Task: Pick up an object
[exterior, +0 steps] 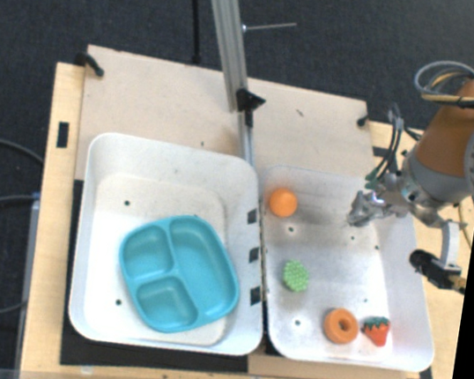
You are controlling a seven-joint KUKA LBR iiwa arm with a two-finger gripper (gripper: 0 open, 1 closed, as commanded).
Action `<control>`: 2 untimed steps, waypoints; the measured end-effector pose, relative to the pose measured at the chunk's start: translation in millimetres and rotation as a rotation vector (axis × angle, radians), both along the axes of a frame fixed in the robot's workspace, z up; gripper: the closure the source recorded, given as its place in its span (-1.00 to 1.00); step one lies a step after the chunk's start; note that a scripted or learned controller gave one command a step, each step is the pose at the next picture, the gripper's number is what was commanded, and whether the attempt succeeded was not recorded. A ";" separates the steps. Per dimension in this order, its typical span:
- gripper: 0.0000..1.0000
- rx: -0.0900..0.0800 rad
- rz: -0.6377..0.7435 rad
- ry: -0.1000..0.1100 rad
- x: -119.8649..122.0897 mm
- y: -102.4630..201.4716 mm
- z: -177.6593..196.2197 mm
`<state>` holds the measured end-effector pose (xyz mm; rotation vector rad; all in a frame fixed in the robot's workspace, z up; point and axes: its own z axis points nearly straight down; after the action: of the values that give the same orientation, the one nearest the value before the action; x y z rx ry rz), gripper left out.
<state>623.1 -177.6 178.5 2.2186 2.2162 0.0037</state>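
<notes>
The right bin (401,282) holds an orange ball (282,203) at its far left, a green knobbly piece (296,277) in the middle, and an orange ring (341,326) beside a red strawberry toy (376,330) near the front right. My gripper (364,208) hangs over the bin's far right part, well to the right of the orange ball, with nothing seen between its fingers. A teal divided plate (177,272) lies in the left bin (116,165).
A slanted metal pole (233,45) rises from the gap between the bins at the back. Tan bench board (318,126) lies behind the bins. A black clip (434,265) juts from the arm at the right bin's right wall.
</notes>
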 end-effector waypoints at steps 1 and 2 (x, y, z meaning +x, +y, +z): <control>1.00 0.000 -0.001 -0.001 -8.2 -0.6 51.4; 1.00 0.000 0.003 0.001 -7.2 -2.3 78.6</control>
<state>615.9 -179.9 257.1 2.2162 2.2195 0.0032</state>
